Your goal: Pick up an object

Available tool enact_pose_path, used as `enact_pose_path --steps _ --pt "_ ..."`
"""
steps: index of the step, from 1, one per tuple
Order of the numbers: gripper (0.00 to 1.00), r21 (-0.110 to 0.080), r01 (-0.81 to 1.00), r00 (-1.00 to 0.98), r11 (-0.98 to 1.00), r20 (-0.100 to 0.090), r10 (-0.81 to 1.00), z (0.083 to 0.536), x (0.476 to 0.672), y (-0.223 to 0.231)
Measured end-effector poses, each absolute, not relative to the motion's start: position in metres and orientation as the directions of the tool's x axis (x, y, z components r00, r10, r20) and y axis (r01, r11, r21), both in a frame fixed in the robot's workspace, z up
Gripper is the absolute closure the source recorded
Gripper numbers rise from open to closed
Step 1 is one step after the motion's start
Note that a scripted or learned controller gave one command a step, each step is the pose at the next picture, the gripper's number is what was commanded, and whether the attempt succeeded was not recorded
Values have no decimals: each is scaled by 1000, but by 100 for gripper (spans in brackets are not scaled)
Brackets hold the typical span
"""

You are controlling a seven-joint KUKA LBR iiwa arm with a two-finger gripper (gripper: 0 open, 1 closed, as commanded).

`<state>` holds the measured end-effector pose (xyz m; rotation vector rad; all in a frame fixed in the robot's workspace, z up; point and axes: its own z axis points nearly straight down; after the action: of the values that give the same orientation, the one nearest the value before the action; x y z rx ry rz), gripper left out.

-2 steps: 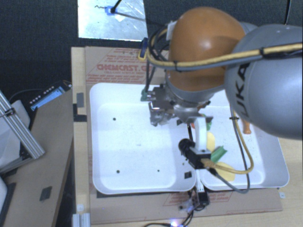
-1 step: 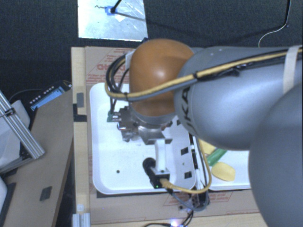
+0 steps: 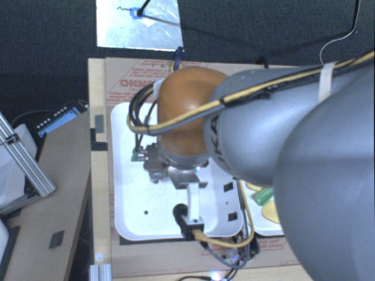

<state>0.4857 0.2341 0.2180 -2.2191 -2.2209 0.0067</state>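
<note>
The arm's orange band (image 3: 184, 113) and grey wrist hang low over the left white bin (image 3: 130, 212) and hide most of its floor. My gripper (image 3: 154, 168) shows as a metal block at the lower left of the wrist, over the bin's middle. Two small black pieces (image 3: 228, 187) lie on the bin floor near its right wall. In the right bin (image 3: 265, 230), a green object (image 3: 263, 195) and a yellow object (image 3: 273, 213) peek out from under the arm.
The bins sit on a brown cardboard sheet (image 3: 117, 81) over the bench. The big grey arm link (image 3: 304, 157) covers nearly all of the right bin. A silver metal rail (image 3: 23, 160) stands off the bench at the left.
</note>
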Motion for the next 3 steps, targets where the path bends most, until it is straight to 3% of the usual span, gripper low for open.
enact_pose_path --steps 1,2,3 --pt "100 12 1000 -3 3 6 1000 335 488 220" --pt "100 -11 1000 -1 1 -5 1000 211 484 223" --pt "100 -3 1000 0 0 -1 1000 191 486 212"
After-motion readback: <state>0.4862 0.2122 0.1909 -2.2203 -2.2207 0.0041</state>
